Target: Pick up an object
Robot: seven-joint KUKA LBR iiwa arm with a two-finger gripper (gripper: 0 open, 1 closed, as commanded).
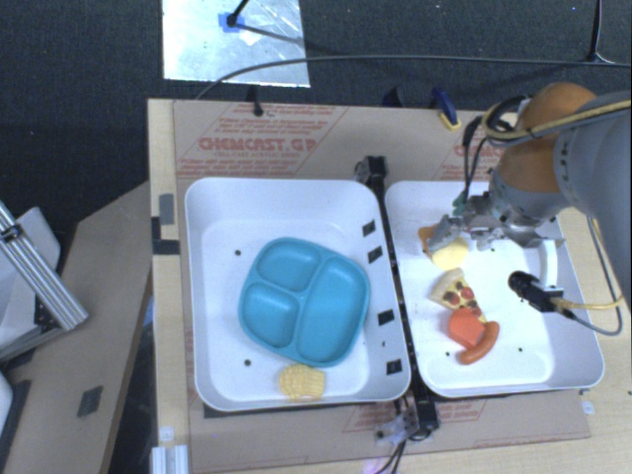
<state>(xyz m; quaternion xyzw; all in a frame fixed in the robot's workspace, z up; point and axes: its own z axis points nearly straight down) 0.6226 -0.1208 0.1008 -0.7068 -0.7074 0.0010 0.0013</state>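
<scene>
**benchwatcher:** Where's the gripper (446, 237) at? Looks like it's low in the right bin (573, 363), up near the back-left corner, right on top of a pale yellow piece (450, 255) with something orange (426, 235) beside it.

**kuka_fan:** Yep, and honestly I can't tell how far open it is or if it's got anything, the wrist blocks it. It's tight there, with the divider wall just to its left. The pizza slice toy (453, 291) and red-orange piece (474, 335) sit mid-bin with bare floor to their right.

**benchwatcher:** Left bin (212, 265)?

**kuka_fan:** Blue divided plate (302, 302) hogs the middle, and the yellow corn-looking thing (301, 381) is almost against the front wall. Open room is mostly along the back.
</scene>
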